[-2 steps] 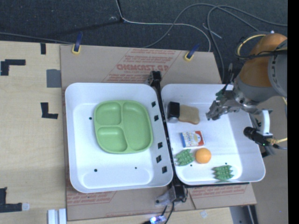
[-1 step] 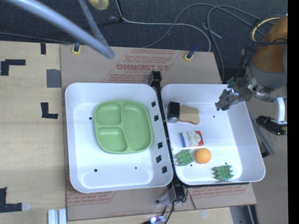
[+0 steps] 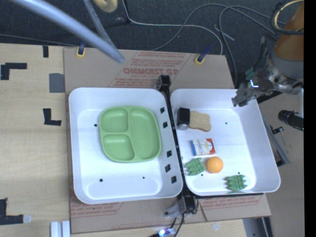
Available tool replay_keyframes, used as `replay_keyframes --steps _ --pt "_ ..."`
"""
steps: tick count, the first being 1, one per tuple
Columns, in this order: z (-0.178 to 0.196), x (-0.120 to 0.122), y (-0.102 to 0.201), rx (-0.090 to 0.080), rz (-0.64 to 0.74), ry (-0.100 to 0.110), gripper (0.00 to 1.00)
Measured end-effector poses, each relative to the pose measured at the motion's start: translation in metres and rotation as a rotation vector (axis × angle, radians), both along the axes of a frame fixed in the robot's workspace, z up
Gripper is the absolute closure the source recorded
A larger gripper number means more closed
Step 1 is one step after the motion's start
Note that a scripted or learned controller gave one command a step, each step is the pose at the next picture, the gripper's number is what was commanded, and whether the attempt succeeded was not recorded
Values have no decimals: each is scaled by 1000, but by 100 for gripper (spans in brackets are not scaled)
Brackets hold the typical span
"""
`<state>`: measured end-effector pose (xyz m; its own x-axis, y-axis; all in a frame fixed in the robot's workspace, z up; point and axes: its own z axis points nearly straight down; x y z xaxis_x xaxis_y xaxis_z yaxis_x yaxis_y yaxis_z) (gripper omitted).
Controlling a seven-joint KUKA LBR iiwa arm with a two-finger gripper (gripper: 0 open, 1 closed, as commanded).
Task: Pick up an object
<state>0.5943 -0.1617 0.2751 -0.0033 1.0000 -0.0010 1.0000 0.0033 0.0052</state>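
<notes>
My gripper (image 3: 245,96) hangs over the top right corner of the right bin (image 3: 264,147); I cannot tell its state. In that bin, the bread slice (image 3: 200,121) lies at ten o'clock beside a black block (image 3: 183,117), a small carton (image 3: 203,146) sits at centre, an orange (image 3: 214,165) at six. The left bin (image 3: 79,147) holds a green divided plate (image 3: 130,134).
</notes>
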Motion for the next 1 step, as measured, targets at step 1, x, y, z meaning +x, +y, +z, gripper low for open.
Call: replay_keyframes --steps 1 --pt "-19 0 56 1 2 7 100"
